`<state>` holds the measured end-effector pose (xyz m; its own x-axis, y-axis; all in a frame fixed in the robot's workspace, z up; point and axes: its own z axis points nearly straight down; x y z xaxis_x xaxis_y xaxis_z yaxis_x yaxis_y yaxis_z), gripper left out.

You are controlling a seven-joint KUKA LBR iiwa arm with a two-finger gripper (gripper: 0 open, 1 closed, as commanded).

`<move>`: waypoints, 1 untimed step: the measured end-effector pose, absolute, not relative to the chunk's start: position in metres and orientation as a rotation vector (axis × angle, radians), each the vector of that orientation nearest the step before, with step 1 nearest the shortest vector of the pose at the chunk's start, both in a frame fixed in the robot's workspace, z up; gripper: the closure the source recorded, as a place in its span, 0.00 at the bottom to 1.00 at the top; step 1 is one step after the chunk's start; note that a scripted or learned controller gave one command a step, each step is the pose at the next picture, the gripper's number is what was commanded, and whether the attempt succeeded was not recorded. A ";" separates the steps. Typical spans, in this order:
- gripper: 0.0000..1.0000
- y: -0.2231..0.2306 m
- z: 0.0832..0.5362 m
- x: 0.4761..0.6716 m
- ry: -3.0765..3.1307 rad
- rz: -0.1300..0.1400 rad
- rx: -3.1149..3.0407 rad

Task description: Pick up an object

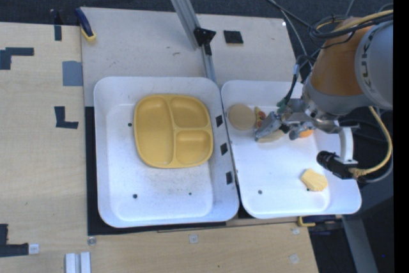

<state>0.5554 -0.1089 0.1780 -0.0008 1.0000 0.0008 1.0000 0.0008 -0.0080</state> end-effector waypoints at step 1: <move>0.00 -0.102 0.122 0.563 -2.220 0.007 -2.216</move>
<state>0.5625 -0.1023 0.1223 -0.0016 1.0000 0.0004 1.0000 0.0016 -0.0065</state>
